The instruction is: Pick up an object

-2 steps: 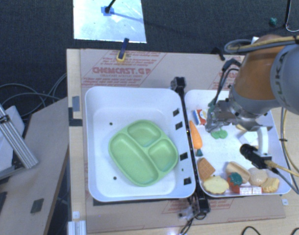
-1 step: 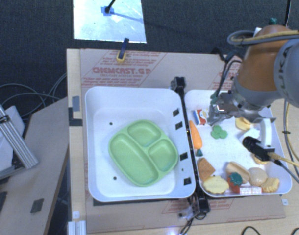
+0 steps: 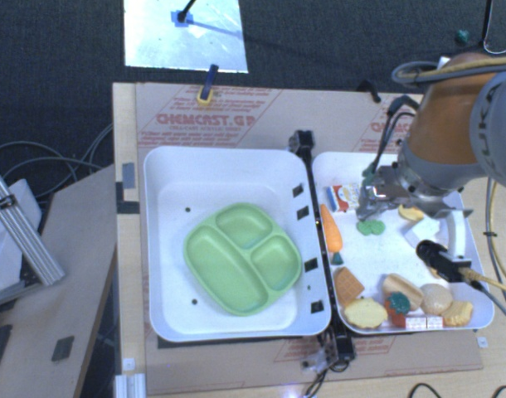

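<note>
While the hand (image 3: 371, 210), grip unclear, hangs over the right bin (image 3: 464, 264), dark carpet (image 3: 54, 56) surrounds the bench (image 3: 236, 110).

Dark blue-grey carpet (image 3: 336, 31) spreads across the top of the view, and on it lies a shiny silver sheet (image 3: 185, 21), catching the light. Below that sits the table (image 3: 236, 110), topped with tan board printed in red lettering. On the left, a lower tan surface (image 3: 70, 264), black cables (image 3: 37, 160) looping over the floor, and an aluminium rail (image 3: 21, 230) angled beside them.
</note>
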Robot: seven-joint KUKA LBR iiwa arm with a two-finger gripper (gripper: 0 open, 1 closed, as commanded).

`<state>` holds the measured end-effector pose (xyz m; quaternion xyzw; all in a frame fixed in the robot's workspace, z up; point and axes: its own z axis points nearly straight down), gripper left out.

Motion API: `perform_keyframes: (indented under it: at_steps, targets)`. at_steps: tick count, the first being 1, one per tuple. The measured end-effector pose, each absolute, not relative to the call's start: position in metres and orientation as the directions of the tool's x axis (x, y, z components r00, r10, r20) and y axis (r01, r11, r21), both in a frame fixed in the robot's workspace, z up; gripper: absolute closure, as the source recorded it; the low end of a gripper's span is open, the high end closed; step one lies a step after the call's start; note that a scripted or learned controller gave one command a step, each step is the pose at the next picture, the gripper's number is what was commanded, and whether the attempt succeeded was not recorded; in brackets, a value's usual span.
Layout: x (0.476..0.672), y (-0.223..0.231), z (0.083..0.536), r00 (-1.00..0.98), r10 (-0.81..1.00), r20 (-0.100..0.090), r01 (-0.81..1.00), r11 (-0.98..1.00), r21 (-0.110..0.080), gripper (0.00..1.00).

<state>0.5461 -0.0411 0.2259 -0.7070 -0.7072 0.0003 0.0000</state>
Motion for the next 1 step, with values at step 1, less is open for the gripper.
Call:
perform_keyframes:
  at_steps: [1]
  targets:
    - [0.5601,-0.0330,0.2281,-0.005,1.000,0.000,1.000,0.005,0.003,1.00]
